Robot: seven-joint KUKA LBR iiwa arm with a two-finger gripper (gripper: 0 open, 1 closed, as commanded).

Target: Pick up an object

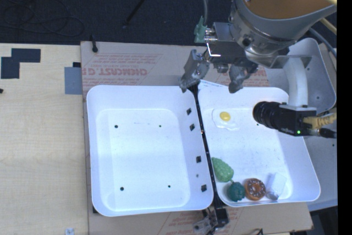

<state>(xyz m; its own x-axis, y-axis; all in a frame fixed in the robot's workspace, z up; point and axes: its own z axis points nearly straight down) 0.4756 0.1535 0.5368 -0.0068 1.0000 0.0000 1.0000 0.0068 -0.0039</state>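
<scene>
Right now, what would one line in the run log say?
tool: open, above right bin's far edge | held: nothing | fried egg below tool | donut at near edge

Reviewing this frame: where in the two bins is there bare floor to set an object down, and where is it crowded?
The left bin floor is bare wall to wall. In the right bin, the middle is free, between the fried egg and the front row. That front edge is crowded: green piece, teal piece, donut, white piece.
</scene>
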